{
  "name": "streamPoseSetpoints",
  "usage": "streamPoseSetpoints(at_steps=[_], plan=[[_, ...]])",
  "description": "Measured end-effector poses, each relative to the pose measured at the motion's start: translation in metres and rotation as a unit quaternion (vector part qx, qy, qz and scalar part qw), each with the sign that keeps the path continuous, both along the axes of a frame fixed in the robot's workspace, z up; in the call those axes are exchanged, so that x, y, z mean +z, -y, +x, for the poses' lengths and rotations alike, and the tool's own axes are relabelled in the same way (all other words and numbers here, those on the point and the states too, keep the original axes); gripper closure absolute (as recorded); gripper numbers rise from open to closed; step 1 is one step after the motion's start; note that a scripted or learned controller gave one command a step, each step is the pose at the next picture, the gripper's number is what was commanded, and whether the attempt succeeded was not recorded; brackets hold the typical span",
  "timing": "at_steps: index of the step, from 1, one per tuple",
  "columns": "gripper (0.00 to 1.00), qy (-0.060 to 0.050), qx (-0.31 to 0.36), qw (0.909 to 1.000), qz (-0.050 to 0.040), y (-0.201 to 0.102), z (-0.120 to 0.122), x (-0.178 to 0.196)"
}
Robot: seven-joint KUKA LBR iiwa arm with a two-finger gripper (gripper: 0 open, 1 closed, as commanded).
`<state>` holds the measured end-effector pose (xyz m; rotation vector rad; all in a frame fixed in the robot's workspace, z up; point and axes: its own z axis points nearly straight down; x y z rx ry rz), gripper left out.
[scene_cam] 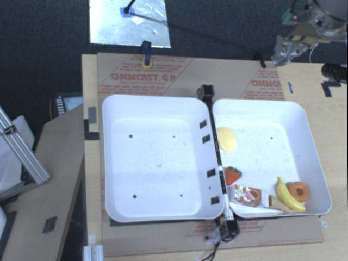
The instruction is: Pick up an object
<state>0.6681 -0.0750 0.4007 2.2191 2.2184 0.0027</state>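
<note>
Camera view: the curved yellow plastic banana [289,195] is seen toward six o'clock, well apart, from the grey two-finger gripper [284,52], whose state cannot be told.

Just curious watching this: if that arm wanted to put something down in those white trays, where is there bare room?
The left bin is bare across its floor. In the right bin, the far right part is free, beyond the yellow disc. Its near edge is crowded: strawberry, snack packet, banana, orange ring.
</note>
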Motion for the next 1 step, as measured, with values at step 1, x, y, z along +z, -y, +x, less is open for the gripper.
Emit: streamPoseSetpoints(at_steps=[1], plan=[[1.0,0.0,-0.001,1.0,-0.0002,0.0346,0.0005,0.0081]])
